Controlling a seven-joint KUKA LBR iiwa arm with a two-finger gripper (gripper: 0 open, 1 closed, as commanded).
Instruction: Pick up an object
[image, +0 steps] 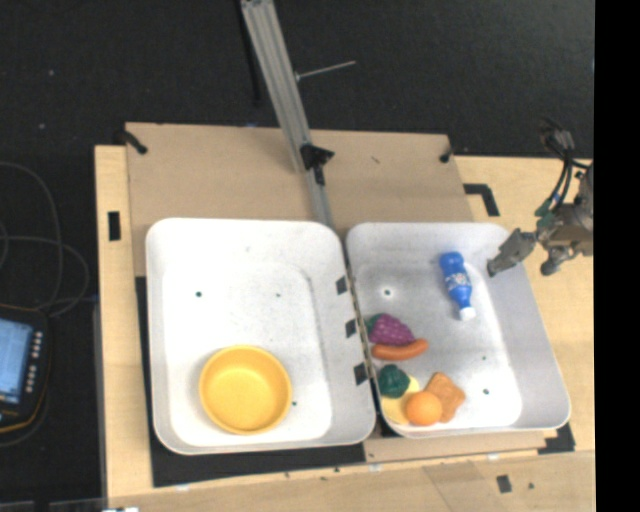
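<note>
Open pincer above bin's right rim

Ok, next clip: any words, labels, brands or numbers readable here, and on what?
No text can be read.
blue bottle: its label area is too blurred for any lettering.
handheld screen at the left edge: lit, but its content is too small to make out.
white bins: only small dark specks, no writing.

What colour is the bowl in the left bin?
Yellow; the bowl shows in the camera view.
</note>
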